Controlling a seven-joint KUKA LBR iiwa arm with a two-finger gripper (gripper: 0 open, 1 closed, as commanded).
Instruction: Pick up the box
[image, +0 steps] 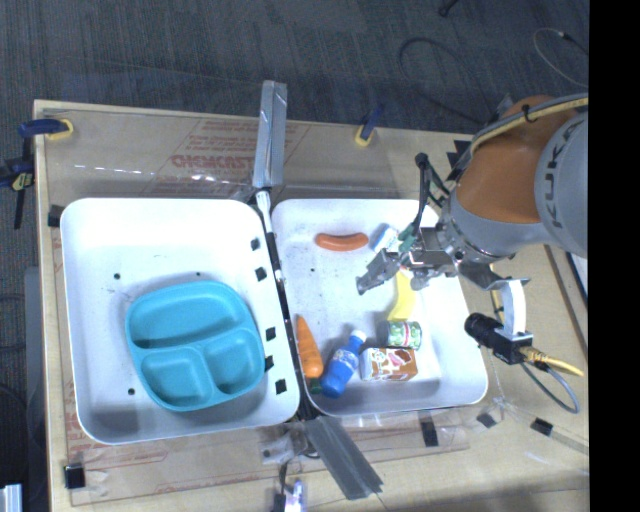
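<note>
Claw (385, 272) hangs over the right bin (455, 385), fingers spread and holding nothing; box (389, 364) untouched just below it toward the near rim, pickup not started.

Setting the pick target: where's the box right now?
The box lies in the right bin, near its front edge, between the blue bottle and the bin's right wall, just below the green can.
</note>
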